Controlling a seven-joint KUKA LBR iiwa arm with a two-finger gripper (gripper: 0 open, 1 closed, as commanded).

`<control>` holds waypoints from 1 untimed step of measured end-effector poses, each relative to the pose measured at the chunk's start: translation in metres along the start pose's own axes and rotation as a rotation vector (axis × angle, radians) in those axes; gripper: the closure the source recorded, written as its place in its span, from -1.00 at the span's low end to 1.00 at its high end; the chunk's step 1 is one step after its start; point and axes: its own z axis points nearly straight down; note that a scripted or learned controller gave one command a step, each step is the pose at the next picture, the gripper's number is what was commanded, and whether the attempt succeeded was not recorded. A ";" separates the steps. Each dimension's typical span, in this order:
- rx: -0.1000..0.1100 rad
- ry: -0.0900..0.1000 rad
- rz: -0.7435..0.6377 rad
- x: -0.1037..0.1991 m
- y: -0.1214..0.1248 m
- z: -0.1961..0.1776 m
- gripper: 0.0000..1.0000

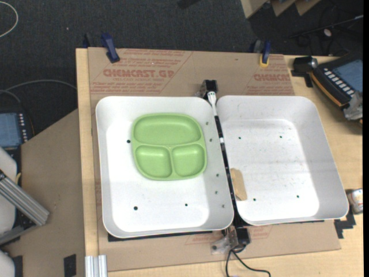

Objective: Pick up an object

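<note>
Two shallow white bins sit side by side on a sheet of brown board, seen from above at a slant. At the near edge, bottom center of the frame, a black cable (pixel 239 253) trails off the board where the bins meet.

The left bin (pixel 115 206) holds the one thing to pick up: a pale green divided plate (pixel 169 146) with three compartments, lying flat in the bin's upper half. Its long side runs left to right across the frame.

The arm reaches in from the right, so I judge a grasp would have to cross the right bin (pixel 311 131) to reach the plate. How the gripper stands, open or closed, I cannot tell.

Farther back, blue clamps (pixel 109 48) pin the board's far edge. Beyond lies dark carpet (pixel 144 10).
</note>
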 end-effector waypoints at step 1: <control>0.021 0.014 -0.010 0.076 0.010 0.046 1.00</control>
